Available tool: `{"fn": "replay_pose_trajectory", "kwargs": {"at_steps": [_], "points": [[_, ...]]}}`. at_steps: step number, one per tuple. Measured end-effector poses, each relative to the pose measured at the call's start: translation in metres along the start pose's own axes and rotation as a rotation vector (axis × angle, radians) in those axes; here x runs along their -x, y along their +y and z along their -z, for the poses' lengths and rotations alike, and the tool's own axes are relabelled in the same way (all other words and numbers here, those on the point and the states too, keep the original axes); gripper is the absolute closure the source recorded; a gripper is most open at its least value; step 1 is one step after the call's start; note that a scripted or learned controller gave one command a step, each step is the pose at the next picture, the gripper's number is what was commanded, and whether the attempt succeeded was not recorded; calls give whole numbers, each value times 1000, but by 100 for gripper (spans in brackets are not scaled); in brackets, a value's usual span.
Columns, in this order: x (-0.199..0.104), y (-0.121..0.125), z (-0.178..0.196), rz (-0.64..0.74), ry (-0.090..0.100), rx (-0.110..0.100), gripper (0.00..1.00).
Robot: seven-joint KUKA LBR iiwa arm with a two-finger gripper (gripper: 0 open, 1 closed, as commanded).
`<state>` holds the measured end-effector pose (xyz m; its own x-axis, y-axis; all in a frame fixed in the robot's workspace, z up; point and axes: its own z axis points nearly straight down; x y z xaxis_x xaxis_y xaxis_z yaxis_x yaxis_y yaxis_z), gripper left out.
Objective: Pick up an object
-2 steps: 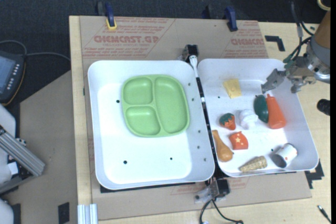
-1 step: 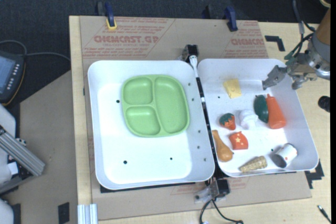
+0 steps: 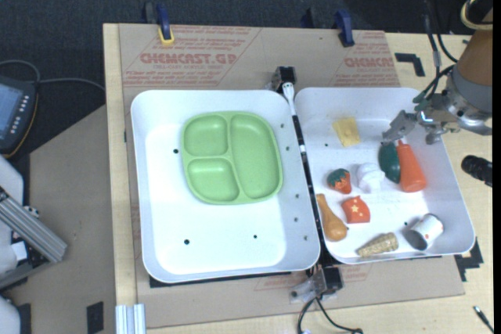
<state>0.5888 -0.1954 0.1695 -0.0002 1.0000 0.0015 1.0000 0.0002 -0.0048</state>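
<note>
My gripper (image 3: 415,131) hangs over the back right part of the right bin (image 3: 458,192), its fingers spread open and nothing between them. Just in front of it lies an orange carrot (image 3: 411,168) with a dark green top (image 3: 389,158). Other items in this bin are a yellow block (image 3: 346,131), a small strawberry (image 3: 339,180), a white lump (image 3: 368,176), a red block (image 3: 356,210), an orange gourd (image 3: 332,219), a beige cone (image 3: 378,245) and a white cup (image 3: 425,230).
The left bin (image 3: 156,192) holds a green divided plate (image 3: 232,157). A black divider strip (image 3: 298,145) runs between the two bins. Cables and the arm's orange band (image 3: 477,51) lie at the far right.
</note>
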Motion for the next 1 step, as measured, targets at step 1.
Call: {"fn": "replay_pose_trajectory", "kwargs": {"at_steps": [1], "points": [[-10,-1,-56,1,-1,3,0]]}}
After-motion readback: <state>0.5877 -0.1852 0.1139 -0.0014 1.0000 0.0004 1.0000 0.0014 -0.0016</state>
